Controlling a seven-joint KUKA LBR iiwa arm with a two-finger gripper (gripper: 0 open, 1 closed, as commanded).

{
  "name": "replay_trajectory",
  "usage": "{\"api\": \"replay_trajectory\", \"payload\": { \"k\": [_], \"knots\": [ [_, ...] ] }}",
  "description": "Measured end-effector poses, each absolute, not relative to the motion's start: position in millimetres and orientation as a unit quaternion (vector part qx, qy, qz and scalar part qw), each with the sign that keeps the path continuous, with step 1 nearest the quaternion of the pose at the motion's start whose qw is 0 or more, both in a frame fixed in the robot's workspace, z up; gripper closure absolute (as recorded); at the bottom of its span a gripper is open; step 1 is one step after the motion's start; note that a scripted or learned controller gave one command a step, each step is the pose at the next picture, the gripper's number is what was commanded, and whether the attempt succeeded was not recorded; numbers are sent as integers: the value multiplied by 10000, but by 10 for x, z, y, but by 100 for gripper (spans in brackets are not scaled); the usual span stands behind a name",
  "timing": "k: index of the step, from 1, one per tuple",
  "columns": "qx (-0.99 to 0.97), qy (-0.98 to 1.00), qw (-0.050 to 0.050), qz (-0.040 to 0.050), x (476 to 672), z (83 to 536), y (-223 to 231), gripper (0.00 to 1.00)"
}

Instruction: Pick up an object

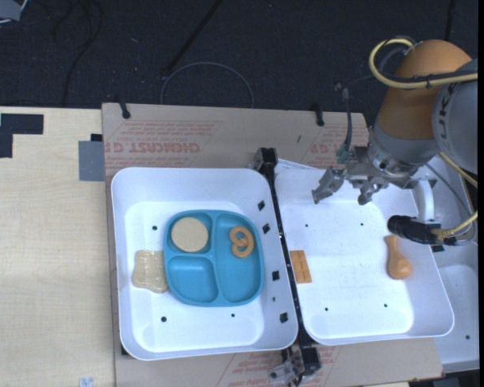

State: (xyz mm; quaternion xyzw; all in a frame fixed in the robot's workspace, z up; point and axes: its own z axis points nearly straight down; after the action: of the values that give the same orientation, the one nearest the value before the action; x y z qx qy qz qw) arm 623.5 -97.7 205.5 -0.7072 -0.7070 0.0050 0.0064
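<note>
Right bin [339, 329] — arm [419, 95] above, empty-jawed

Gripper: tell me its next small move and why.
Probably swing toward the orange drumstick-shaped piece and descend. The gripper hangs open over the right bin's far edge holding nothing, and that piece lies alone near the bin's right wall.

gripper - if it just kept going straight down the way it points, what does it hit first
Most likely the bare floor of the right bin near its back wall. The gripper hangs open with nothing between its jaws. The drumstick lies off to the side, though depth is hard to judge.
</note>
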Motion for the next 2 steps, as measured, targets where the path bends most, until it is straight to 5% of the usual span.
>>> {"api": "replay_trajectory", "payload": {
  "k": [1,2],
  "knots": [
    [-7066,-7076,14,9,6263,2134,-979,0],
    [-7053,-7089,34,26,6315,1524,-912,0]
  ]
}}
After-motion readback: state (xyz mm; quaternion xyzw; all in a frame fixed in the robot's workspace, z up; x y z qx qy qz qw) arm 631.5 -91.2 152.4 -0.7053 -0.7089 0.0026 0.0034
